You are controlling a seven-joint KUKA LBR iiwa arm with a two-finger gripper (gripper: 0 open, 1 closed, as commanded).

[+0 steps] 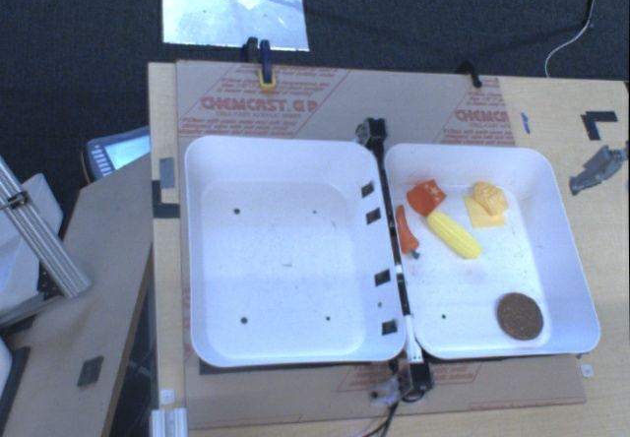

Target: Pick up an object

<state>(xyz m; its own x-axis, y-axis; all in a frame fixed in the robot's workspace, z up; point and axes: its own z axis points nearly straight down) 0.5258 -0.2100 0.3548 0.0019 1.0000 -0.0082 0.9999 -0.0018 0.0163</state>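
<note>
Place: a robotics lab test cell.
Evidence: clamped white bins (295, 155) on a cardboard-covered counter (610, 228), aluminium framing (44, 243), loose cable (581, 27), dark carpet (79, 31).

Right-hand shallow white plastic bin (566, 228) — contents. Red pepper-like toy piece (425, 196) near the upper left; slim orange carrot-shaped toy (406, 230) along the left wall; yellow corn cob (453, 234) lying diagonally at centre; pale yellow cheese-like block (486, 204) to its upper right; flat brown round cookie-like disc (519, 316) — lower right corner.
</note>
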